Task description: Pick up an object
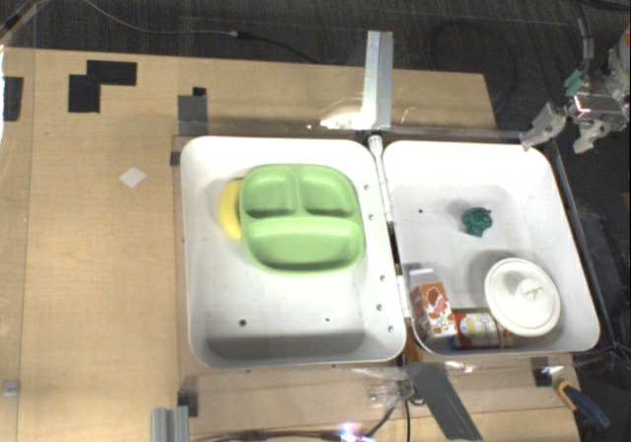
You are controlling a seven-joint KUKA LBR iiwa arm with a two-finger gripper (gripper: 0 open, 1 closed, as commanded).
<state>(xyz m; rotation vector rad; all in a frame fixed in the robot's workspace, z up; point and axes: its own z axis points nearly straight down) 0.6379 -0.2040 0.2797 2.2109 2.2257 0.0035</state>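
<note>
My gripper point(562, 131) hangs at the far right, just beyond the back right corner of the right bin point(532, 166). Its two fingers stand apart, open, with nothing between them. In that bin lie a small dark green object point(477, 221), a white round bowl point(522, 294), a red and white carton point(431, 308) and a small bottle on its side point(480, 330). The left bin point(286, 327) holds a green divided plate point(300, 216) with a yellow object point(230, 210) partly hidden under its left edge.
A metal post point(379, 80) stands behind the seam between the two bins. Black markers point(101, 83) lie on the wooden bench at the back left. Cables run over the dark floor behind the bench.
</note>
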